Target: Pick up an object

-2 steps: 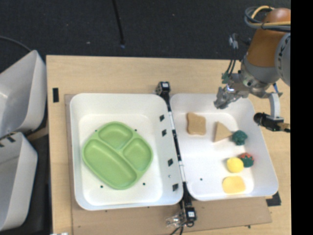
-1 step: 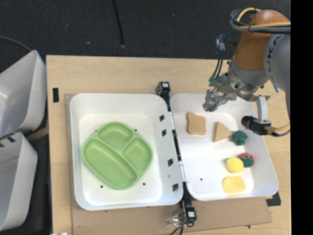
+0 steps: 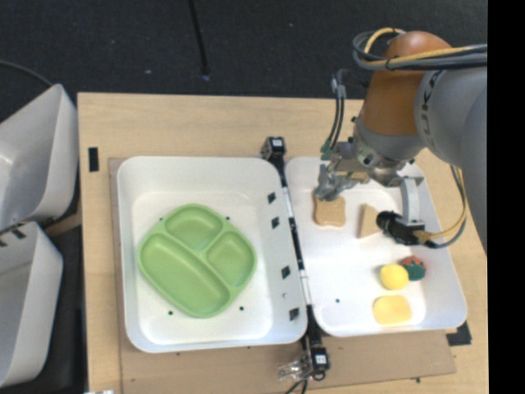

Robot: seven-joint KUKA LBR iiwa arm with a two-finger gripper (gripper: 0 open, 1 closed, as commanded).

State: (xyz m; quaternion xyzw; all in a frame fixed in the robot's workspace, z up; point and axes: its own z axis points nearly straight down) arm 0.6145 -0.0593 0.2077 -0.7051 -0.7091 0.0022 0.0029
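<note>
Pale wooden tabletop (image 3: 197, 109) under two white bins, a green divided plate (image 3: 195, 258) in the left bin (image 3: 131, 179). Claw (image 3: 328, 189) low in the right bin (image 3: 435, 302), just above a tan bread-like piece (image 3: 330, 213); open or closed, cannot tell. Probably the reach-and-descend step: next, lowering squarely around the piece, then closing and lifting.

tan bread slice (image 3: 330, 213) flat in right bin (image 3: 439, 302), upper left; tool (image 3: 328, 189) touching
</note>
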